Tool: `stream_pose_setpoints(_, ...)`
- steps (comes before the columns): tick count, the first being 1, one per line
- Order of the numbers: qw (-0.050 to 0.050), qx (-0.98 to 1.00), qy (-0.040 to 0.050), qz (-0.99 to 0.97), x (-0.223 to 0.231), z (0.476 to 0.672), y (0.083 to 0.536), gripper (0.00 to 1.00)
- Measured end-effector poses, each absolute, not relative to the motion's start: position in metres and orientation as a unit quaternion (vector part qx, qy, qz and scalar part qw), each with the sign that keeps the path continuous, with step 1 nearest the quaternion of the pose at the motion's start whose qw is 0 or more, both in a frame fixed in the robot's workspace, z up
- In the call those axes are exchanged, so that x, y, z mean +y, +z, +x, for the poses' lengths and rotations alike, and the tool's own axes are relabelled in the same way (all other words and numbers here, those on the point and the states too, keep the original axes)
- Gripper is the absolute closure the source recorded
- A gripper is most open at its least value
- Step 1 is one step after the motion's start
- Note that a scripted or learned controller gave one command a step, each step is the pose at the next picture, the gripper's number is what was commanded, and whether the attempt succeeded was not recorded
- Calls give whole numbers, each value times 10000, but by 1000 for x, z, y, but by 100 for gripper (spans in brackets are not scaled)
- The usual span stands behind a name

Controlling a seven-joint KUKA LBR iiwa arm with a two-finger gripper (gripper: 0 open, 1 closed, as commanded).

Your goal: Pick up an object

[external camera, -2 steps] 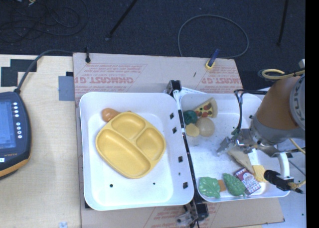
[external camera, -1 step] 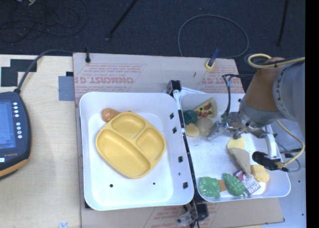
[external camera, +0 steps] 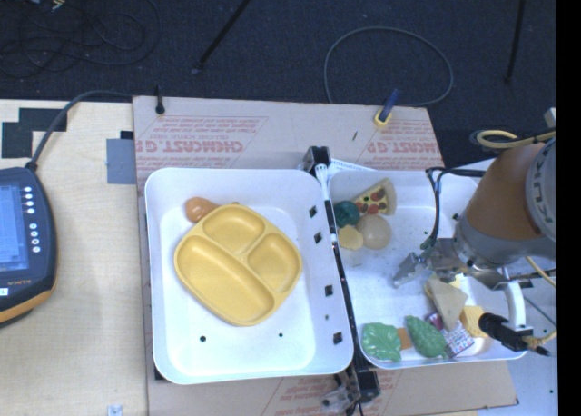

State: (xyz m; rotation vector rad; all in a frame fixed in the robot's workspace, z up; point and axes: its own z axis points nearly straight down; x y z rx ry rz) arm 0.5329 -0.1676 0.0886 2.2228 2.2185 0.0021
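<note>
Camera view: you've got the gripper (external camera: 410,266) low in the right bin (external camera: 408,214), fingers spread apart, nothing between them. Looks like the approach step, pre-grasp. Closest candidates: pale ball (external camera: 375,233) just beside it to the upper left, tan wedge (external camera: 446,301) by the wrist. Left bin (external camera: 172,314) holds a yellow tray (external camera: 238,262). Next you'd need to center over one item, drop, close.

arm (external camera: 508,205): enters from right, wrist bent down | gripper (external camera: 410,267): low, pointing left; fingers spread apart
</note>
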Motion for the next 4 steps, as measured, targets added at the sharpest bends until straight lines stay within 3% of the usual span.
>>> stream_pose_setpoints(1, -3, 7086, 4, 7056, -119, 570, 88, 0)
stream_pose_setpoints(2, -24, 7053, -18, 7089, -163, 485, 97, 0)
stream_pose_setpoints(3, -19, 7087, -1, 7055, -119, 522, 100, 0)
stream_pose_setpoints(4, 20, 7087, 10, 7056, -133, 648, 86, 0)
